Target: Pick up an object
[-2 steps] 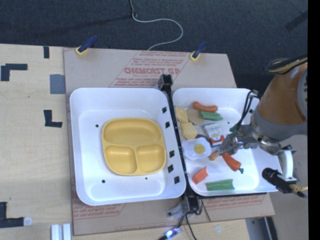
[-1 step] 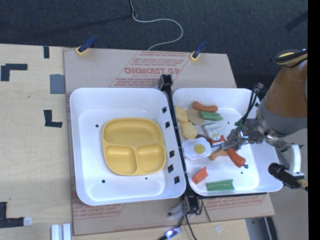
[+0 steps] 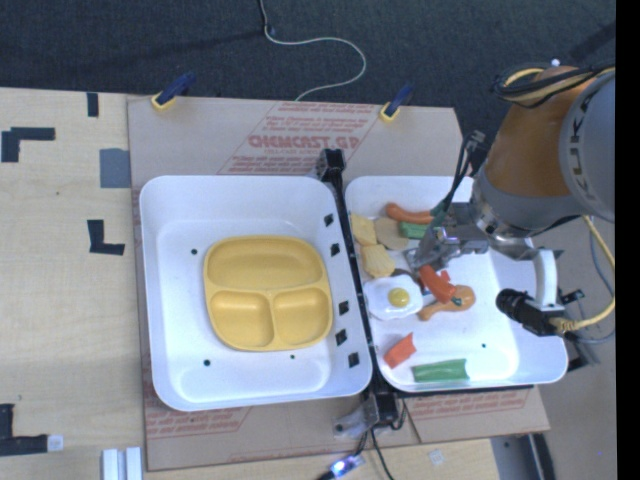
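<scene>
Left bin: a shallow white plastic bin holds one yellow three-compartment plastic tray, lying flat near its middle with nothing in its compartments.
Right bin: a second shallow white plastic bin, touching the left bin along a black clipped seam, holds all the toy food.
Fried egg: a white toy egg with a yellow yolk sits near the seam, about midway along the right bin; the landmark for the rest.
Beyond the egg: pale yellow chip-like pieces, a green-and-tan piece and a reddish sausage.
Right of the egg: an orange-red carrot-like piece touching a brown-orange drumstick shape.
Nearer than the egg: a small orange wedge and a flat green bar.
Hand: the metal hand hangs just up and right of the egg, over the carrot-like piece; whether its fingers are apart or together, I cannot tell, and I see nothing gripped.
In the way: the grey arm with its orange band covers the right bin's far right side.
Around: both bins rest on a brown cardboard sheet on the tabletop; a white cable loops beyond it.
</scene>
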Action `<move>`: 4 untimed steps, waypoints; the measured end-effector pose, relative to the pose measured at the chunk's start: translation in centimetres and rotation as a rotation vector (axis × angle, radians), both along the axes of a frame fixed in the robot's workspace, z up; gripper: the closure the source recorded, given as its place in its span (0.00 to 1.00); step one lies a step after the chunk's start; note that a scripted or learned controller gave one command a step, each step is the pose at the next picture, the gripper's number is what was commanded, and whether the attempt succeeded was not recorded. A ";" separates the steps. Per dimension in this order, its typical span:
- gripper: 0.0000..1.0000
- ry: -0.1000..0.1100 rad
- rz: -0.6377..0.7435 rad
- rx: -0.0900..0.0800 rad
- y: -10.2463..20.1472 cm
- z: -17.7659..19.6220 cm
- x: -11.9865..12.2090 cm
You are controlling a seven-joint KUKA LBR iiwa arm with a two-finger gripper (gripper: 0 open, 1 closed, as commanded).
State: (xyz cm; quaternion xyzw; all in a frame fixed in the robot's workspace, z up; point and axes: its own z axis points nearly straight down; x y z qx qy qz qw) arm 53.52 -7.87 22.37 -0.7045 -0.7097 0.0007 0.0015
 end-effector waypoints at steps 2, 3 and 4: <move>1.00 0.000 -0.002 -0.001 7.6 0.7 7.5; 1.00 -0.001 -0.002 -0.001 10.8 0.7 12.2; 1.00 0.002 -0.006 -0.003 11.5 0.3 12.4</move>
